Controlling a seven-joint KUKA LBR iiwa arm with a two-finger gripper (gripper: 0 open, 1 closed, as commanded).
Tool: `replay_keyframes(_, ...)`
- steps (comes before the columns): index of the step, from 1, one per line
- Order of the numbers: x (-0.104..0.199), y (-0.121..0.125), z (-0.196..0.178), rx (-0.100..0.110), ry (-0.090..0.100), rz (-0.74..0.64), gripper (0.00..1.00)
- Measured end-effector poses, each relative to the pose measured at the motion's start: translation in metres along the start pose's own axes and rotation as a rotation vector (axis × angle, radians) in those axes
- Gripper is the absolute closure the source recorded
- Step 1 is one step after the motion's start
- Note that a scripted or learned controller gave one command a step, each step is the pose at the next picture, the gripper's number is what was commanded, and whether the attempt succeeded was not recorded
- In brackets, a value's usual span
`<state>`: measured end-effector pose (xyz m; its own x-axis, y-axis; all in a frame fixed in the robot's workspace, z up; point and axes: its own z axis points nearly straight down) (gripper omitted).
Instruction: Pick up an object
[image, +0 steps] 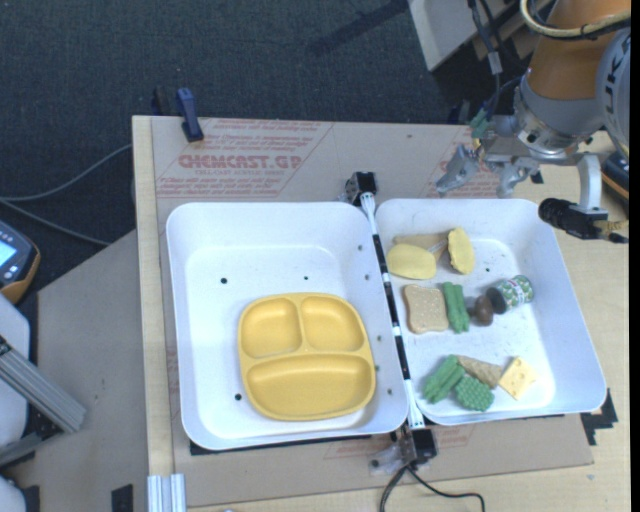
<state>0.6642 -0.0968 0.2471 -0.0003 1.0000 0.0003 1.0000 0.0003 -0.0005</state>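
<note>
I am hovering my claw, spread and holding nothing, just beyond the right bin, with picking undone.

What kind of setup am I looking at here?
Probably a robot lab pick-and-place bench: two white bins clipped to a board, toy food such as a cheese wedge, a yellow divided plate, cables around.

Open room around yellow plate
</note>
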Motion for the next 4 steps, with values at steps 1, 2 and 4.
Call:
replay_keyframes(1, -0.019, -0.041, 0.052, 0.008, 0.0, 0.003, 0.0)
replay_keyframes(2, -0.03, -0.081, 0.167, 0.003, 0.003, 0.006, 0.0)
replay_keyframes(4, -0.016, -0.087, 0.149, -0.01, -0.001, 0.002, 1.0)
